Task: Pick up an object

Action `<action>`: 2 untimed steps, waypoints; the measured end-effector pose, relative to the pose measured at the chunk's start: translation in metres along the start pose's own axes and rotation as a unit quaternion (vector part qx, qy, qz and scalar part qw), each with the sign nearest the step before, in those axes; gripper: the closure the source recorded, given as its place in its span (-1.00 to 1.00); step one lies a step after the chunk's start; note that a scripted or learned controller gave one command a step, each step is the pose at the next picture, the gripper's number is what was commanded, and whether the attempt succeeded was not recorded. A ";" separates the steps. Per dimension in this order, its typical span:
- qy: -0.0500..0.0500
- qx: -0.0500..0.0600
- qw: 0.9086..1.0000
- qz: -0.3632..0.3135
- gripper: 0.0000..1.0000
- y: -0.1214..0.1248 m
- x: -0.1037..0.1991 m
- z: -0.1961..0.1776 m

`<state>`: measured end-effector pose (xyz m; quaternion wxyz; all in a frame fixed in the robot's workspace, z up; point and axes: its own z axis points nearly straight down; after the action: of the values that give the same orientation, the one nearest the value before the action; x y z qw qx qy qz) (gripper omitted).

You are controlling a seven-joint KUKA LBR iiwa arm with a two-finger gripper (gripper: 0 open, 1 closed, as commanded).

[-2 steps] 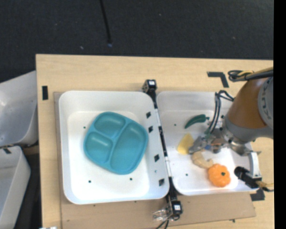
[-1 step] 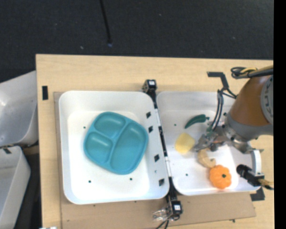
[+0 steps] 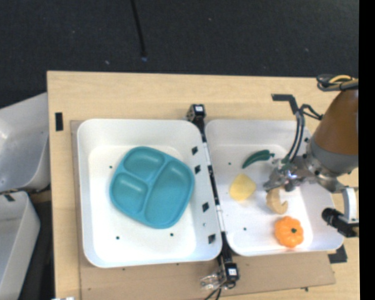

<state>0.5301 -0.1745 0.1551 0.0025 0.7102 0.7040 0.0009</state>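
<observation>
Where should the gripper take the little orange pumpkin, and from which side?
Grip the orange pumpkin across its round middle, coming straight down from above. It sits apart from the tan piece, with bare bin floor on its left for a finger.

Light wooden bench (image 3: 144, 95) with two shallow white bins, left (image 3: 100, 242) and right (image 3: 237, 130), side by side.

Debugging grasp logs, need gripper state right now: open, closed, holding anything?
Gripper: cannot be told. It sits low in the right bin, just above the tan curved object, beside the green pepper and yellow piece.
</observation>
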 end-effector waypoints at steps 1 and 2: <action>0.000 -0.001 1.000 -0.005 1.00 -0.007 0.003 -0.054; 0.000 0.000 1.000 -0.006 1.00 -0.006 0.002 -0.088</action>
<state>0.5238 -0.1725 0.2432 0.0025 0.7062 0.7080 0.0010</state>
